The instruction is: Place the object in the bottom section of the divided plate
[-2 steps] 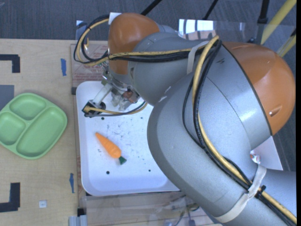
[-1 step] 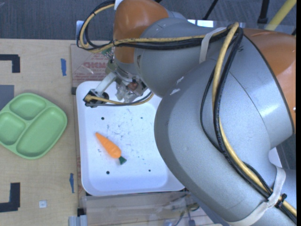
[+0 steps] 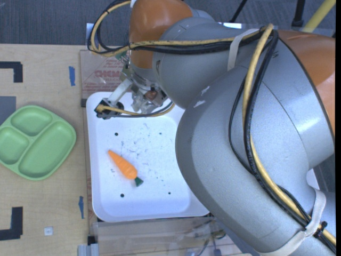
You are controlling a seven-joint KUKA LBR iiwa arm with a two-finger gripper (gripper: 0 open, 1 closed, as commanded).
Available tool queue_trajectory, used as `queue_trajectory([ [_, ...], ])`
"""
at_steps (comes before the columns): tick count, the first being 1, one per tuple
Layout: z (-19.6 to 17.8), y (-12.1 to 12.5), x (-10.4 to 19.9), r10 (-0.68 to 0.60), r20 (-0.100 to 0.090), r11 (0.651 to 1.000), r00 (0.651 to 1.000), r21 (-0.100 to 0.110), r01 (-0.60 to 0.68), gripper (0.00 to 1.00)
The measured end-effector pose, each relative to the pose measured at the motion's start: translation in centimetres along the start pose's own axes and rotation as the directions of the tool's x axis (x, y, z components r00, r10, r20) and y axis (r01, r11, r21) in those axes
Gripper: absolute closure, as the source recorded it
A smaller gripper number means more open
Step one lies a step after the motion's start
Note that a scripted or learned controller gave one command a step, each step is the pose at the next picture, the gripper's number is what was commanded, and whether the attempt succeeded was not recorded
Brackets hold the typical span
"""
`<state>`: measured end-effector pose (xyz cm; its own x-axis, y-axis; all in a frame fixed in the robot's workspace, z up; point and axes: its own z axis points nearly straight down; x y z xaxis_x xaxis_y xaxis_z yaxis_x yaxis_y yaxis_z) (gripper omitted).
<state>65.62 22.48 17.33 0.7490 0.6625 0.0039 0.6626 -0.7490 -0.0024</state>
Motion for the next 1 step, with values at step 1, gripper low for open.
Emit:
queue_trajectory([
  [1, 2.26, -1.39, -4.33, -0.068, 0.008, 0.998, 0.998, 0.001, 0.068, 1.00],
])
